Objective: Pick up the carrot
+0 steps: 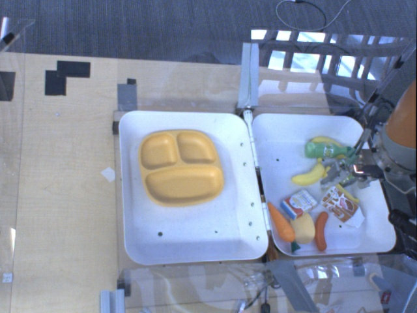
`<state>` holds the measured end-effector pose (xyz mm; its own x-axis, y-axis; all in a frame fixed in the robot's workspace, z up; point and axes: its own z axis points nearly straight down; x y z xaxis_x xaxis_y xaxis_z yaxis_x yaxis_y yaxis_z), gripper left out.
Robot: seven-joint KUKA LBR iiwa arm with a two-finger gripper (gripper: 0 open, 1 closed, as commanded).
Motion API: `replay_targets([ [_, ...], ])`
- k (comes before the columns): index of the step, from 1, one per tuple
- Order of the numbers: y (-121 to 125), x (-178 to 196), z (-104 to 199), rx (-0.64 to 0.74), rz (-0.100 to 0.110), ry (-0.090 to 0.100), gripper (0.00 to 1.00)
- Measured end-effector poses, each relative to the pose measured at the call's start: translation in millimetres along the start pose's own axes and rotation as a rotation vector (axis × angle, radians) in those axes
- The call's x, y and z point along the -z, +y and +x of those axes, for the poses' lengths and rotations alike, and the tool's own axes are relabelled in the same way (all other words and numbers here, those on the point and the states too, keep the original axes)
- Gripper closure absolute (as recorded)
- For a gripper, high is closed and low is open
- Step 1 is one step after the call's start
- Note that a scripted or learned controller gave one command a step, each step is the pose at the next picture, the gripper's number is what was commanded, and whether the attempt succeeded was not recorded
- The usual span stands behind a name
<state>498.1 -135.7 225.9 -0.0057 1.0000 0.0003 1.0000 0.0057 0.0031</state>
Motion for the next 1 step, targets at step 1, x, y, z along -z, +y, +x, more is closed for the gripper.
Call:
replay_targets([
  [1, 2.0, -115.1, 22.2, 0.301, -0.005, -0.001, 0.0],
])
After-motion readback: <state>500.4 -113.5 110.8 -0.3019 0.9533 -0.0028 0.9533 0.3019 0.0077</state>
